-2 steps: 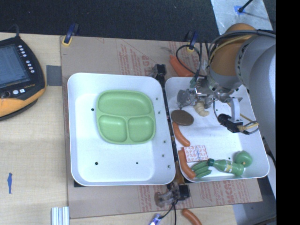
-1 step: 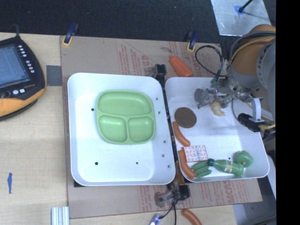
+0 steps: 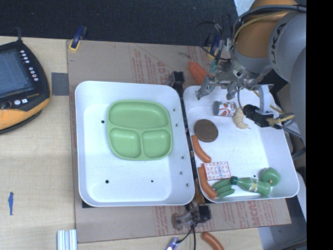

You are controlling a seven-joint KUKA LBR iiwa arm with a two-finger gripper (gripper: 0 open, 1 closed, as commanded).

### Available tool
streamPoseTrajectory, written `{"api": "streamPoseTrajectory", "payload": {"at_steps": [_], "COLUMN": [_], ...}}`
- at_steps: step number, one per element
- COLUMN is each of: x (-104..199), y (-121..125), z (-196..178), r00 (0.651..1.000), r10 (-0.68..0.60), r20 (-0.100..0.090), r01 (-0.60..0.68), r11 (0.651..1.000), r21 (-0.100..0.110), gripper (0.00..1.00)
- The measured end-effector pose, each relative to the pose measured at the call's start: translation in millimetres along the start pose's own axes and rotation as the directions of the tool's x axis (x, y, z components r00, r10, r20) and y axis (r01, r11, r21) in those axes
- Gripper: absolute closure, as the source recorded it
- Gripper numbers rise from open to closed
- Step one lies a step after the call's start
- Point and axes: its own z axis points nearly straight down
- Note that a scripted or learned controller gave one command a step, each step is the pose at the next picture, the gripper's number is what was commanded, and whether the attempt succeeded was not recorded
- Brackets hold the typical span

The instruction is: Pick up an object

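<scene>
Hung over the far end of the right bin (image 3: 283,155): arm (image 3: 270,30), gripper (image 3: 221,89) low above a small can (image 3: 225,109) lying on its side, fingers spread wide, nothing between them. Scattered in that bin: a brown disc (image 3: 206,130) mid-floor, a pale shell-like piece (image 3: 239,120) just beside the can, two sausages (image 3: 201,149) along the left wall, a patterned card (image 3: 217,169), green bottle (image 3: 250,184), beans (image 3: 222,187) and pepper (image 3: 270,176) near the front. Lay alone in the left bin (image 3: 91,139): a green divided plate (image 3: 139,129)
</scene>
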Motion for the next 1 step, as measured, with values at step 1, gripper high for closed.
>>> {"api": "streamPoseTrajectory", "payload": {"at_steps": [1], "x": [-30.7], "y": [-26.9], "z": [97.5], "r00": [1.0], "r10": [0.002], "r20": [0.003], "r01": [-0.002], "r11": [1.0], "r21": [0.005], "gripper": [0.0]}}
